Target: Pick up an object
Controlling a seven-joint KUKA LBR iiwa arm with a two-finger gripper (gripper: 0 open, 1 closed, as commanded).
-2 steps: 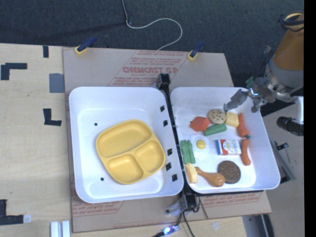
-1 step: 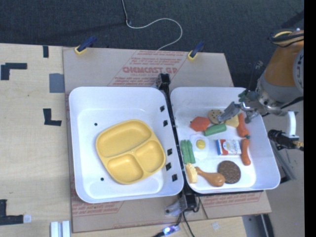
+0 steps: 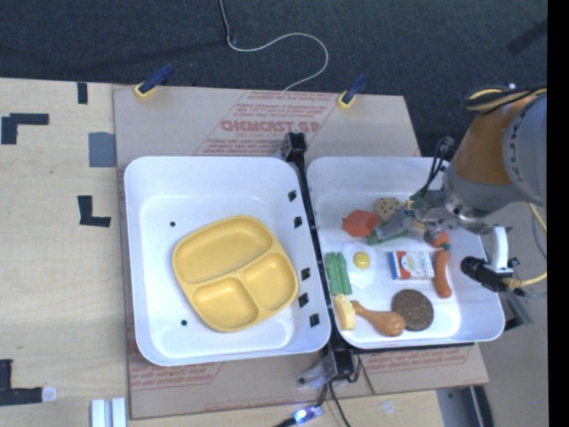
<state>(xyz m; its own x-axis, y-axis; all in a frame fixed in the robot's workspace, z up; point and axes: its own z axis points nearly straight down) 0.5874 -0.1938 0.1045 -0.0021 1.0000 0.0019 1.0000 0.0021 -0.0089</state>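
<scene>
Currently, left bin (image 3: 142, 194): yellow divided plate (image 3: 235, 272) sits at its centre, tilted, with two small sections toward 4 o'clock.

Right bin (image 3: 480, 327) holds the toy food. Green beans (image 3: 338, 272) at 9 o'clock of the bin, fried egg (image 3: 360, 263) just beside them. Chicken drumstick (image 3: 372, 317) at 7 o'clock, brown patty (image 3: 413, 310) at 6 o'clock, near the drumstick's fat end. Small carton (image 3: 409, 263) mid-bin, sausage (image 3: 442, 274) just at its 3 o'clock. Red piece (image 3: 359, 223) and a tan cookie (image 3: 387, 208) at 11 o'clock.

Gripper (image 3: 418, 223) is low at the bin's 1 o'clock, at a dark green item (image 3: 389, 230) beside the red piece. Can't tell whether anything is held. Arm (image 3: 507, 158) enters from 3 o'clock.
</scene>
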